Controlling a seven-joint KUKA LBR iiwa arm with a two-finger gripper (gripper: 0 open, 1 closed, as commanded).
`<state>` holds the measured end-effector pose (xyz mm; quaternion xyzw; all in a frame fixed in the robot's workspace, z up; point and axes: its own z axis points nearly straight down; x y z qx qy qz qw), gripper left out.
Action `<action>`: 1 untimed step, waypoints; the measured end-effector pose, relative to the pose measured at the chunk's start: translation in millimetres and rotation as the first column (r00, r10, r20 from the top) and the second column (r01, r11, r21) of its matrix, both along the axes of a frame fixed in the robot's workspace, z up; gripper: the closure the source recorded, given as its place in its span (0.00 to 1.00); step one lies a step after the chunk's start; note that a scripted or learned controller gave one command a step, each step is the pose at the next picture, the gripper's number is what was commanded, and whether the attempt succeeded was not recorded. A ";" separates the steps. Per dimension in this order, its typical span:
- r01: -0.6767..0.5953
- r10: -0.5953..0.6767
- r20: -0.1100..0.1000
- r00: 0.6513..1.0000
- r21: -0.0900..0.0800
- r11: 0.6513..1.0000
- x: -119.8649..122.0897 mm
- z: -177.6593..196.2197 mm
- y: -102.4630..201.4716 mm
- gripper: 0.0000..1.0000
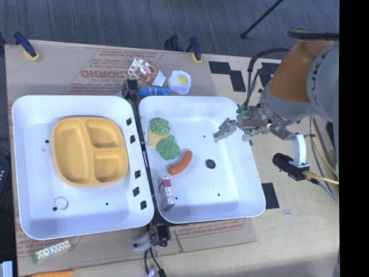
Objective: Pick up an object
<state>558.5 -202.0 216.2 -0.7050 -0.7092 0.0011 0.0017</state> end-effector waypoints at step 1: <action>-0.027 0.027 0.011 1.000 -0.003 1.000 -21.4 -120.3 62.1 0.00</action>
